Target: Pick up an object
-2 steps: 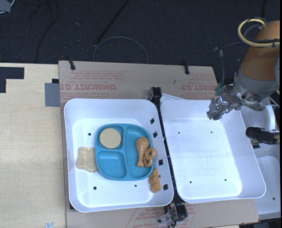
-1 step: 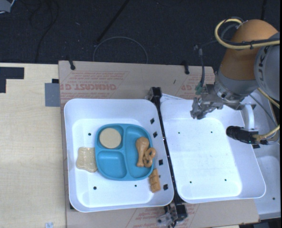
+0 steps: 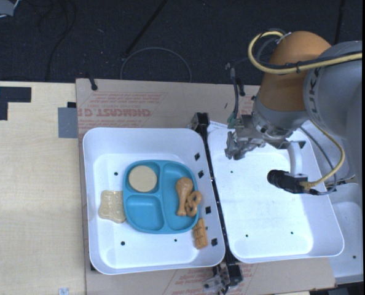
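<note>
The camera looks down on a bench with two white bins side by side. The left bin (image 3: 102, 146) holds the food toys. The right bin (image 3: 274, 238) has the robot's arm over it.

In the left bin sits a blue tray (image 3: 147, 217) with three parts. A round tan cookie (image 3: 142, 178) lies in the far left part of the tray. A tan chicken leg (image 3: 184, 192) lies in the right part, and a small pretzel (image 3: 194, 203) touches it on its right side. The near left part of the tray has nothing to name in it.

A pale piece of toast (image 3: 112, 206) lies on the bin floor, just beside the tray's left edge. A small brown bread stick (image 3: 200, 233) lies on the bin floor near the tray's near right corner, close to the wall between the two bins.

The grey arm (image 3: 330, 91) comes in from the right, with its orange band (image 3: 293, 60) up high. The gripper (image 3: 236, 147) hangs over the far left part of the right bin, close to the middle wall. It is well apart from all the food toys. No toy sits between its fingers. It is too small and dark to tell if it is released or clenched. A black part (image 3: 286, 180) with a cable sticks out below the arm.
</note>
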`<state>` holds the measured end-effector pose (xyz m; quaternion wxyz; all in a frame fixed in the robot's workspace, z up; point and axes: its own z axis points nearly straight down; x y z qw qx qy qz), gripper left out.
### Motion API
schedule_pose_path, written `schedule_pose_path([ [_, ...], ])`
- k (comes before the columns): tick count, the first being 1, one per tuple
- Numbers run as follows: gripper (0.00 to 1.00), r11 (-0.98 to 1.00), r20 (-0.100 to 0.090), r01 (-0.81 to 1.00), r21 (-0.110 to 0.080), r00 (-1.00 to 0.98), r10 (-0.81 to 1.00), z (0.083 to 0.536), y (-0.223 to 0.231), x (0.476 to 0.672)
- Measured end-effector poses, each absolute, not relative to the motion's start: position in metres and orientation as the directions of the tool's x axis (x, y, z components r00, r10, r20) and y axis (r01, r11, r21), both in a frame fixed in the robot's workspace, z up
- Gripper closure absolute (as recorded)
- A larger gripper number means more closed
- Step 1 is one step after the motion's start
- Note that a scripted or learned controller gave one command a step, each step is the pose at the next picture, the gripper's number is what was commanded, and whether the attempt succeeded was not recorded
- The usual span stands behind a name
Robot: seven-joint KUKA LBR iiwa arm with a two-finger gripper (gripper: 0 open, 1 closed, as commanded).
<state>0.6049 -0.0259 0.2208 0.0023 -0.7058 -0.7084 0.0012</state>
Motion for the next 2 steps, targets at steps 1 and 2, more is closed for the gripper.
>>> schedule_pose_path([
  [1,1.0,0.004,0.002,1.0,-0.005,-0.004,1.0,0.217,0.026,0.596],
  [2,1.0,0.005,0.002,1.0,-0.002,-0.005,1.0,0.219,0.085,0.608],
])
